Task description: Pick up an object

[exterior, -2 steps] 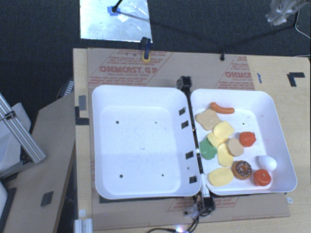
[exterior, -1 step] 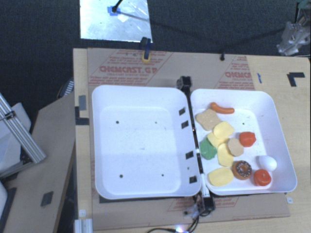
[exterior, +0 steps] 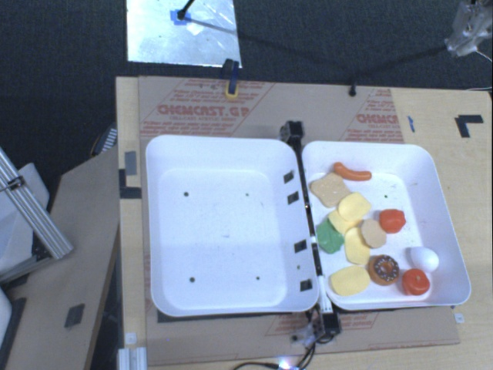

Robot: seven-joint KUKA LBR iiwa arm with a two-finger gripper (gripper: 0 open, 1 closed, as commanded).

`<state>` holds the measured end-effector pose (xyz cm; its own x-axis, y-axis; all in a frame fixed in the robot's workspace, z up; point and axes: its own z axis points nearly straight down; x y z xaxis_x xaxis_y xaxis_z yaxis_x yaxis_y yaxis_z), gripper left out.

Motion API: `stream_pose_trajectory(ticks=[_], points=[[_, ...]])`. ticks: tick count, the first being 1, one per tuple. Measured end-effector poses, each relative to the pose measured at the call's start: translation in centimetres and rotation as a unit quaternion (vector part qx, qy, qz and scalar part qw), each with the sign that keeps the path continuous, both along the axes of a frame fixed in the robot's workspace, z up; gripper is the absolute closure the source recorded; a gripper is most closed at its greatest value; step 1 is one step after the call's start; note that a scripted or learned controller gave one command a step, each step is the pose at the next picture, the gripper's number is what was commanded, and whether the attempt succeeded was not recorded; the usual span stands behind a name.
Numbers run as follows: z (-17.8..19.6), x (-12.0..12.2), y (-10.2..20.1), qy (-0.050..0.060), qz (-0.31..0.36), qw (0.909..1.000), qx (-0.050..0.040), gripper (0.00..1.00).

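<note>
The right white bin (exterior: 435,177) holds several toy foods. Among them are an orange sausage (exterior: 351,173), a tan toast slice (exterior: 330,190), a green piece (exterior: 330,238), a red tomato (exterior: 392,220), a chocolate donut (exterior: 383,269), a white egg (exterior: 423,259) and yellow pieces (exterior: 350,280). My gripper (exterior: 470,26) shows as a pale blur at the top right corner, beyond the bench's back edge and well away from both bins. No object is seen on it.
The left white bin (exterior: 219,222) lies beside the right one, joined by a black hinge strip (exterior: 304,214). Both sit on a printed cardboard sheet (exterior: 200,108). A shiny metal plate (exterior: 182,20) lies behind, and an aluminium frame (exterior: 27,206) stands at the left.
</note>
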<state>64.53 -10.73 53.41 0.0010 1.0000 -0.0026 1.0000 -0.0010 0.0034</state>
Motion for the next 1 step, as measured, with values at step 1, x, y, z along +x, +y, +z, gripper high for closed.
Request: stream_pose_trajectory(ticks=[1], points=[[0.28,-8.15,-0.13,0.000,0.000,1.0000,0.0014,1.00]])
